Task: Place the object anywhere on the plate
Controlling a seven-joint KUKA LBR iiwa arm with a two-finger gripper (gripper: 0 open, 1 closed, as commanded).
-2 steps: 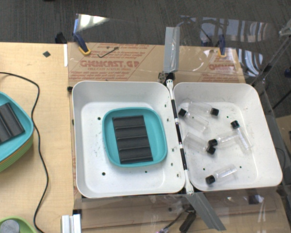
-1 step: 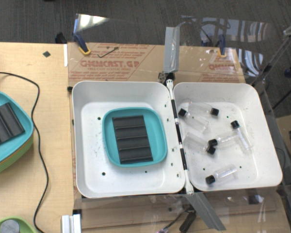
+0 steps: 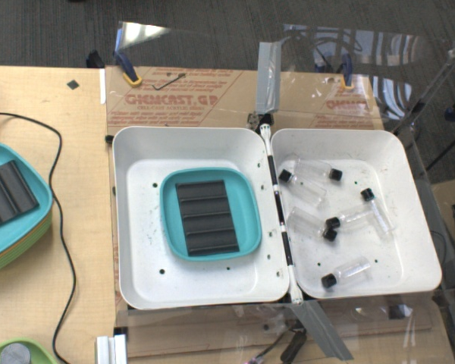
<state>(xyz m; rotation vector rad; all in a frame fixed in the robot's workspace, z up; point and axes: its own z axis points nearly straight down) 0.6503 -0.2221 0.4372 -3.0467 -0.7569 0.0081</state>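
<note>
Awaiting pickup: clear plastic vials with black caps (image 3: 347, 222), right bin (image 3: 409, 203) | light, slick, roll-prone; you grasp mid-barrel | teal ridged plate (image 3: 246, 211), left bin (image 3: 136, 226) | gripper state: cannot tell

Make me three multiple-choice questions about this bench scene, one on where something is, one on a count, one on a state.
1. Where is the teal plastic plate with the black ribbed insert?
A. left white bin
B. right white bin
C. wooden bench

2. How many clear plastic vials with black caps lie in the right white bin?
A. two
B. six
C. ten

3. How do the vials lie?
A. upright in a rack
B. stacked on the plate
C. scattered on their sides

Answers: 1 A, it sits inside the left white bin. 2 B, six black caps show. 3 C, they point different ways.
</note>
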